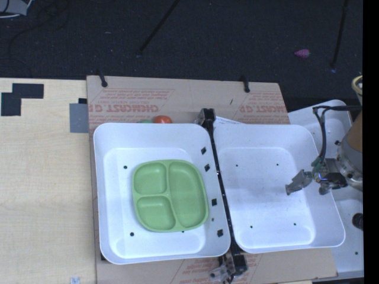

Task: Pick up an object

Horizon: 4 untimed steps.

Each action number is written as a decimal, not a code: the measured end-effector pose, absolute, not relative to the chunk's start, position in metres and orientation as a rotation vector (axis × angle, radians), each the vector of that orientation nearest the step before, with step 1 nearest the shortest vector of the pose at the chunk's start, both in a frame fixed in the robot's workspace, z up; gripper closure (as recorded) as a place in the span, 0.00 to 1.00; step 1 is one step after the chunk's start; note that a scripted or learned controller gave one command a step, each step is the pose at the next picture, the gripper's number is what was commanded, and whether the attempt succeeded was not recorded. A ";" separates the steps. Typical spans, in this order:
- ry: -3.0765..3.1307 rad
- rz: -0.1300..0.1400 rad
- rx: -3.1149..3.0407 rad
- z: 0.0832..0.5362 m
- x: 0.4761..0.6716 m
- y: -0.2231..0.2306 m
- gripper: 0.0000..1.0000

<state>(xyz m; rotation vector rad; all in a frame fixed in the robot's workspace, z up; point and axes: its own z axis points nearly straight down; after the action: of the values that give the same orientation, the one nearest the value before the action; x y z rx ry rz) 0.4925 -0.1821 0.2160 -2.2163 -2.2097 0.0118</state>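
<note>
Frankly, the only candidate I could see was the green divided plate (170, 194), lying flat in the left bin (112, 152), well apart from the gripper (303, 181), which hung over the right bin (260, 158) near its right wall. From my fingers' side the plate lay far across the central divider (216, 176), with nothing between but bare white floor. Whether the fingers were apart or together I could not tell; the grey tip showed too small and blurred, and I saw nothing between them. I judged the plate to be light, stiff moulded plastic with a smooth, slippery sheen, rounded corners and three shallow compartments split by raised ribs. Lying flat, it offered little to pinch from above; I reckoned the best hold was on the raised outer rim at the edge nearest the fingers, or across one of the inner ribs. The bins looked like thin, glossy white plastic on printed cardboard (177, 102), with a small red-orange object (162, 120) behind the left bin.
</note>
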 end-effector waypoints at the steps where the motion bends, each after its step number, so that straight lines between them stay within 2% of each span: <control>1: -2.221 0.001 -2.221 0.222 0.495 -0.182 0.00; 2: -2.217 0.005 -2.216 0.175 0.499 -0.174 0.00; 3: -2.215 0.006 -2.216 0.111 0.494 -0.174 0.00; 4: -2.218 0.002 -2.221 0.087 0.494 -0.174 0.00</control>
<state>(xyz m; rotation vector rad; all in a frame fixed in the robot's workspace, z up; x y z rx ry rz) 0.4944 -0.1737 0.0869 -2.2207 -2.2181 0.0017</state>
